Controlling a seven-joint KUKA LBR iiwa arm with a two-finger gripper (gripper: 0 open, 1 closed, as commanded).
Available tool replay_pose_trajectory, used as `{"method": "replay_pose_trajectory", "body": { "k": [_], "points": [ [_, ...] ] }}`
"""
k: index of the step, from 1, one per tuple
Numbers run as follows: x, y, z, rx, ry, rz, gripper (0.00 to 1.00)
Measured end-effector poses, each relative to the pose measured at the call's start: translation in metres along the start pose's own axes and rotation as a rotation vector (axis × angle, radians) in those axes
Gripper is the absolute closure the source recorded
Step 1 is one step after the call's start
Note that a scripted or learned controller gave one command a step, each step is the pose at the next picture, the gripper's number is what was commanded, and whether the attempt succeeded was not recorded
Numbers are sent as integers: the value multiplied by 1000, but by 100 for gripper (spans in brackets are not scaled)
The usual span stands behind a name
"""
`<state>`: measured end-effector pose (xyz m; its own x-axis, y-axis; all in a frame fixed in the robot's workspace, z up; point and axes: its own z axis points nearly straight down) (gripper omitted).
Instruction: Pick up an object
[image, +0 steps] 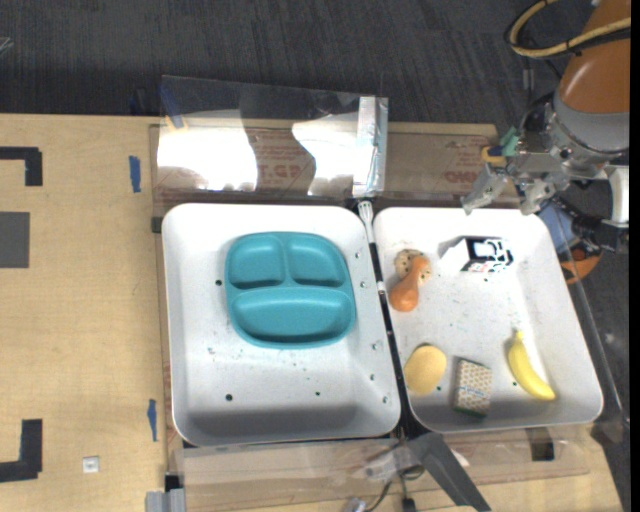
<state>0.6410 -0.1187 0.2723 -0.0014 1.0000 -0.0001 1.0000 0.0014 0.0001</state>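
Note:
The right bin (560, 300) holds several objects. An orange carrot-like piece with a tan top (406, 283) lies by the bin's left wall. At the far side sits a small black-and-white packet (487, 253), and near the front lie a round yellow fruit (425, 368), a patterned block (472, 386) and a banana (527, 368). My gripper (500, 203) hangs over the far rim of the right bin, just beyond the packet. It is open, with nothing between its fingers.
A teal divided plate (290, 288) rests in the left bin (190, 330). A clear plastic sheet (270, 150) stands behind the left bin. Cables and the arm's orange band (597, 80) are at the upper right.

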Motion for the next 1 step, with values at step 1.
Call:
{"method": "replay_pose_trajectory", "body": {
  "k": [1],
  "points": [
    [22, -13, 174, -5, 0, 120, 0]
  ]
}}
